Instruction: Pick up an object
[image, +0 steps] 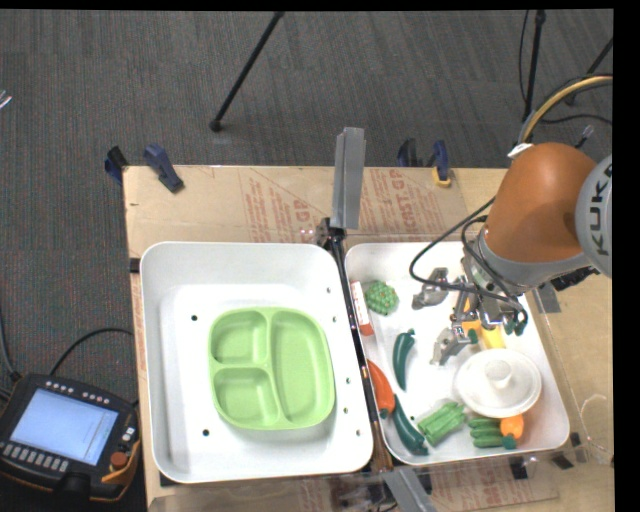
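My gripper (440, 322) hangs over the middle of the right bin (420, 262), open, with only white bin floor showing between its fingers. Just left of it lies a dark green pepper (402, 357), and up-left sits a green broccoli toy (380, 297). A white round bowl (497, 382) rests right below the gripper, and a yellow piece (491, 336) peeks out beside the wrist. Along the bin's front edge lie an orange carrot (382, 388), a dark green cucumber (407, 428), a light green block (441, 420), green beans (487, 433) and a small orange item (512, 427).
The left bin (160, 330) holds a light green divided plate (270, 368). A small red-and-white box (360, 308) lies against the divider between the bins. A grey post (348, 180) stands behind the bins. A teach pendant (70, 430) sits at the bottom left.
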